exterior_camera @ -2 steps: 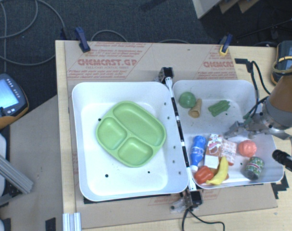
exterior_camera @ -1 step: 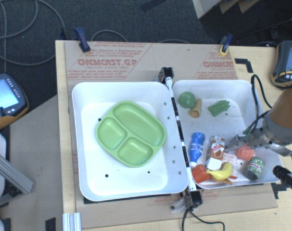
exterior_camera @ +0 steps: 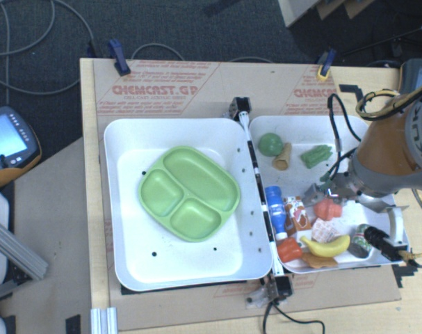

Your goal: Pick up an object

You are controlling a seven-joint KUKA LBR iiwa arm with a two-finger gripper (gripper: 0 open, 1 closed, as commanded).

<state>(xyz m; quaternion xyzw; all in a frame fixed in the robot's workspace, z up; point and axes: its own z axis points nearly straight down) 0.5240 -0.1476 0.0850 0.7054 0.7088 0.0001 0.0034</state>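
The right bin point(exterior_camera: 294, 125) holds a jumble of small objects. At its back lie a green ball point(exterior_camera: 270, 143), a tan cone-shaped piece point(exterior_camera: 282, 156) and a green toy point(exterior_camera: 315, 156). Toward the front are a blue bottle point(exterior_camera: 274, 209), a colourful packet point(exterior_camera: 297, 214), a red block point(exterior_camera: 327, 209), a pink piece point(exterior_camera: 325, 232), a yellow banana point(exterior_camera: 327, 246) and a red-orange item point(exterior_camera: 288, 249). My gripper point(exterior_camera: 325, 188) hangs low over the middle of this bin, just above the red block, with the grey wrist and orange band behind it to the right.
The left bin point(exterior_camera: 124, 152) carries a green divided plate point(exterior_camera: 190, 193). A black divider rail point(exterior_camera: 256, 179) runs between the bins. A dark object point(exterior_camera: 364, 242) lies at the right bin's front right corner. Cables point(exterior_camera: 350, 110) loop off the arm above the bin's right side.
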